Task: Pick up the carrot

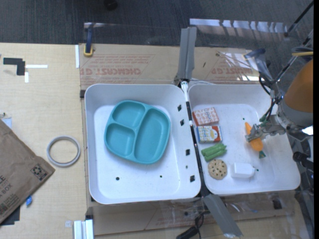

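Carrot (251, 136): orange, green tip. Divided plate (137, 131): teal. Bins (94, 148): white. Cookie (217, 169): tan, dark specks. Tape ring (63, 150): grey.

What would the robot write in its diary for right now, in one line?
step: picking carrot | hand: at the carrot, right bin | grip: cannot tell | plate: left bin

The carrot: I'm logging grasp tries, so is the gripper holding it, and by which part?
Cannot be told. The gripper sits right at the carrot's middle in the right bin, hiding any hold.
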Robot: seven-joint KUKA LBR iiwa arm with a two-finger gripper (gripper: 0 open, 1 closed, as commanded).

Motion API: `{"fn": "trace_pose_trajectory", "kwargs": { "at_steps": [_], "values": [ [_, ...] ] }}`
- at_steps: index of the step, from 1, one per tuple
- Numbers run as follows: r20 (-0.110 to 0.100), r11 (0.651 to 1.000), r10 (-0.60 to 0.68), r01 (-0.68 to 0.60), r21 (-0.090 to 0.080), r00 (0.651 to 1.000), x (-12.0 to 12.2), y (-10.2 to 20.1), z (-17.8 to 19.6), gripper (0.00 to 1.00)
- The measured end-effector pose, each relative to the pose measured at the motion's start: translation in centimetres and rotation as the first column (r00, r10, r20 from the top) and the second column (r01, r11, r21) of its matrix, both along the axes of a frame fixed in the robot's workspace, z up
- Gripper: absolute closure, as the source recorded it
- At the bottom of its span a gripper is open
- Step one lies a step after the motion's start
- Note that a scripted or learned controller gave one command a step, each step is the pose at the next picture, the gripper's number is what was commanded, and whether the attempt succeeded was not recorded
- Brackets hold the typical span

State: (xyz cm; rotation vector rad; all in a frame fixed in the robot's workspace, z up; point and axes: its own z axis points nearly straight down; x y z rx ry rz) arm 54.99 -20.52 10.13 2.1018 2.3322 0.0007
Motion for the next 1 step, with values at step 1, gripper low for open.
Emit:
{"fn": "trace_pose_trajectory", "kwargs": {
  "at_steps": [1],
  "values": [
    [-0.003, 0.996, -0.086, 0.087, 0.000, 0.996, 0.37, 5.21, 8.88, 1.00]
  ]
}}
